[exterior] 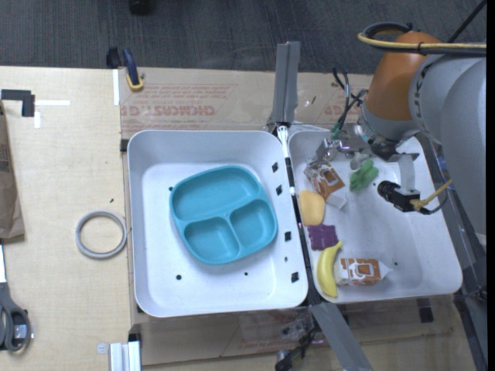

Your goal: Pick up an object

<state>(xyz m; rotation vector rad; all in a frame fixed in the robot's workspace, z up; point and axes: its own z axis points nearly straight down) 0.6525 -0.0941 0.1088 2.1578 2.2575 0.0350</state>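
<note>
Green, a small leafy object (363, 178) is seen in the right bin (433, 277), just below the gripper (346, 147). The approach step is judged underway; a descent over one item is called for next. Whether the jaws are spread cannot be told, being masked by the wrist.

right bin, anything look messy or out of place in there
Nothing is damaged or spilled. The right bin holds a loose jumble along its left side: a banana, a purple packet, a yellow fruit and small cartons lying at mixed angles. The blue divided tray sits askew in the left bin.
</note>
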